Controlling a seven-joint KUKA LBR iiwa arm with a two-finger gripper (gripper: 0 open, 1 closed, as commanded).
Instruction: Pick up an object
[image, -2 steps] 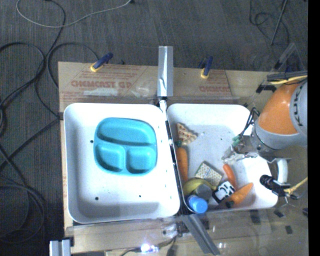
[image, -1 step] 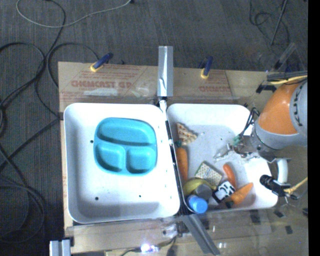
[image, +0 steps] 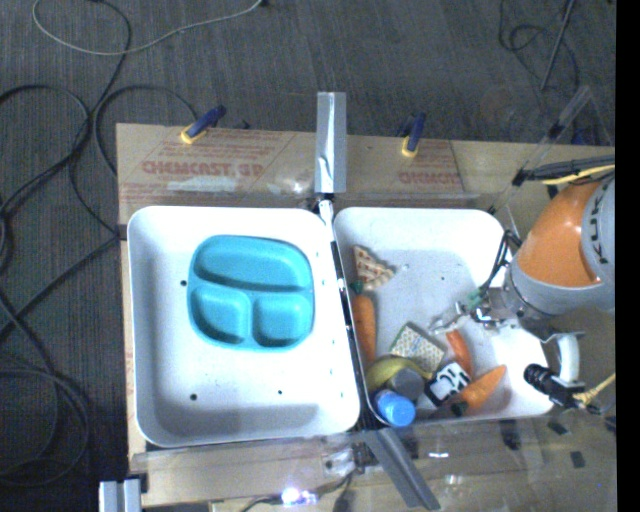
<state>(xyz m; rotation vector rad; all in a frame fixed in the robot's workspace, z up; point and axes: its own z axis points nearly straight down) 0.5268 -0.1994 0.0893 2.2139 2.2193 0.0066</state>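
While the grey arm (image: 565, 255) with its orange band reached in from the right, its gripper (image: 468, 312) hung low over the right bin (image: 430, 245), near that bin's right wall. Whether the gripper was spread or closed could not be told from this slant, and nothing could be seen held in it.

The things to pick lay crowded in the right bin. A small carrot (image: 458, 350) sat just below the gripper, beside a square cracker (image: 418, 345). A larger carrot (image: 485, 386) lay tilted near the front wall, touching a black-and-white block (image: 450, 380). A yellow-green fruit (image: 385, 372) and a blue-capped bottle (image: 396, 408) filled the front left corner. A long carrot (image: 365, 325) lay along the left wall, with a waffle piece (image: 372, 266) above it.

The left bin (image: 150, 330) held a blue divided tray (image: 252, 290).
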